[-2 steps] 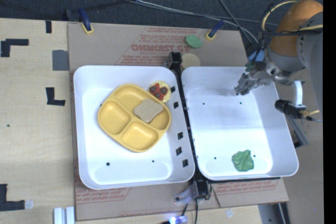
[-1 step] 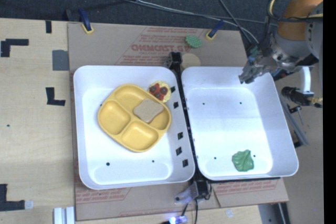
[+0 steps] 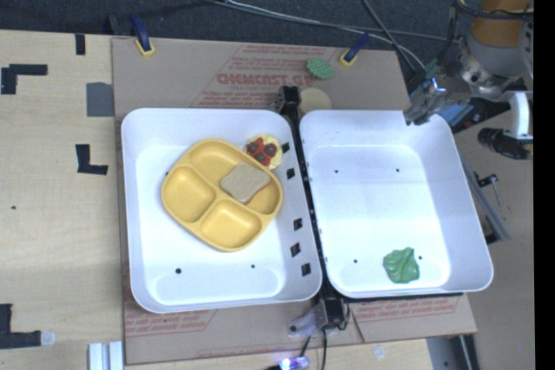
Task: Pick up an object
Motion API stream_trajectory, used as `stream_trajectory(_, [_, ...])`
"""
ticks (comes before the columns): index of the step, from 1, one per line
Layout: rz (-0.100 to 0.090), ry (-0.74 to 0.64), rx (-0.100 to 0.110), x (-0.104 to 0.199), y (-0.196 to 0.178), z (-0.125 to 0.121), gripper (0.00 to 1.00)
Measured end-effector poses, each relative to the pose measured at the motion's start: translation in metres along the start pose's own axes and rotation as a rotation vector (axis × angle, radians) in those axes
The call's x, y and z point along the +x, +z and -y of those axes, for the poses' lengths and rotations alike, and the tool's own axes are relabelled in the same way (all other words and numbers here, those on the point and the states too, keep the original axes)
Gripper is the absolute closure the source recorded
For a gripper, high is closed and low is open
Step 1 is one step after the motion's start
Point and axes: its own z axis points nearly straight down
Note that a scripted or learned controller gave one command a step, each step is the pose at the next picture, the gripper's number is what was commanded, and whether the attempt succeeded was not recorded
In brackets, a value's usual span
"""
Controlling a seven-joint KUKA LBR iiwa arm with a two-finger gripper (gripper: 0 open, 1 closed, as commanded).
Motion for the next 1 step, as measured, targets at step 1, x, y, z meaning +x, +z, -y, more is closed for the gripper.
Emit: stream_trajectory(1, [0.000, 0.000, 0.002, 0.0005, -0.0258, -0.0009, 1.00])
